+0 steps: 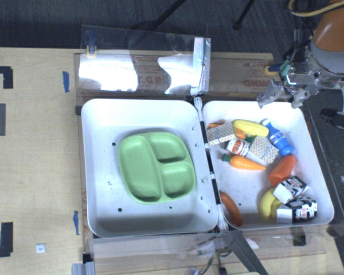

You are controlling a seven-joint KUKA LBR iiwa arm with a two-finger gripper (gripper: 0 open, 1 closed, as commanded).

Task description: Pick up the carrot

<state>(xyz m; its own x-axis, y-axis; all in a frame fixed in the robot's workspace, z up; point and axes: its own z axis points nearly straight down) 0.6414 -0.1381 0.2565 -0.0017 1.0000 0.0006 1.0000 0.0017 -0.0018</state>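
Observation:
The carrot is a small orange cone lying flat in the right bin, left of centre, its tip pointing right. It touches a red-and-white can just above it. My gripper hangs over the bin's back rim, well above and to the right of the carrot. Its fingers are spread apart with nothing between them, so it is open.
Around the carrot lie a yellow banana, a blue bottle, a patterned box, an orange-red vegetable and a reddish piece at the left wall. The left bin holds a green divided tray.

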